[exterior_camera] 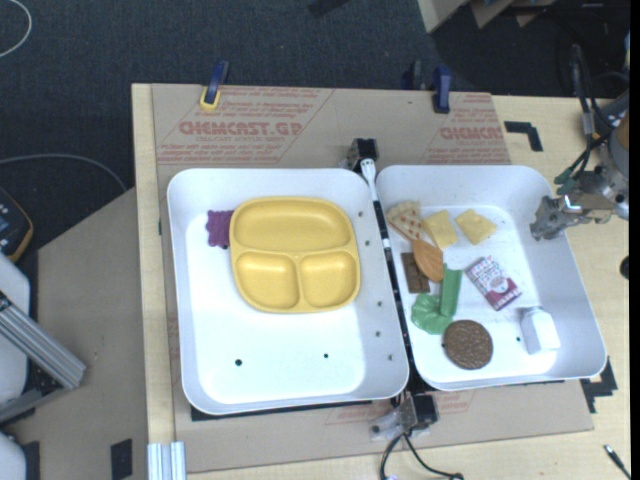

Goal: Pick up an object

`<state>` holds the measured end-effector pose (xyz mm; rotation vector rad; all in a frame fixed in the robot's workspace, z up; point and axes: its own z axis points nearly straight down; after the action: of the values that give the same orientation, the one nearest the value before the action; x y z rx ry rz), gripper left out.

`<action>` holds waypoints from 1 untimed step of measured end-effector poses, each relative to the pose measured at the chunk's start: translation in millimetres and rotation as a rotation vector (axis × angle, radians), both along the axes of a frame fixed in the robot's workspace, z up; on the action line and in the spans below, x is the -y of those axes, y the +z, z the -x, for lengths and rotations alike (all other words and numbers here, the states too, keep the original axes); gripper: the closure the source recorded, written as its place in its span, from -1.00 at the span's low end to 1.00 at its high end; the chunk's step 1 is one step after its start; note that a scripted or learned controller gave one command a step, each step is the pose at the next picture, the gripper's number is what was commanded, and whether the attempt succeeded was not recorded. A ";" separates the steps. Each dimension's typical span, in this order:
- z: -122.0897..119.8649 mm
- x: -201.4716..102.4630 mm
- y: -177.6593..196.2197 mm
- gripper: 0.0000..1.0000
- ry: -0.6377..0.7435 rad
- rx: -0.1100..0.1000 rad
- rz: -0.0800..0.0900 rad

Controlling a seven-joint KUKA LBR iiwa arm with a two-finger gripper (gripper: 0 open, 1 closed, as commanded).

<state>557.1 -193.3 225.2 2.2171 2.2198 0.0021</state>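
Jaws: can't tell open or closed, too small and blurred; nothing seen between them; gripper sits over the right bin by its right wall, upper half, apart from every item there. Right bin items crowd its left and middle: tan waffle piece near the top left, two yellow chunks and just beside it, orange-brown piece below them lying over a dark brown bar, green toy running down from there, its lower end touching the brown disc near the front wall. Red packet lies mid-bin, tilted, apart from the green toy. White block lies near the front right corner, close to the wall. Open floor in the right bin: strip along the right wall under the gripper, and the top right corner. Left bin holds a yellow tray with three compartments in its upper half, purple scrap touching the tray's left edge; front half of that bin is bare floor. The bins meet at a shared middle rim
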 end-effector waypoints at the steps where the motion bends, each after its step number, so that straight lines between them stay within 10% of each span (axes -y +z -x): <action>1: -2.8 -50.5 5.8 1.00 0.005 -0.004 -0.005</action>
<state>559.9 -142.8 230.9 2.2159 2.2295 0.0027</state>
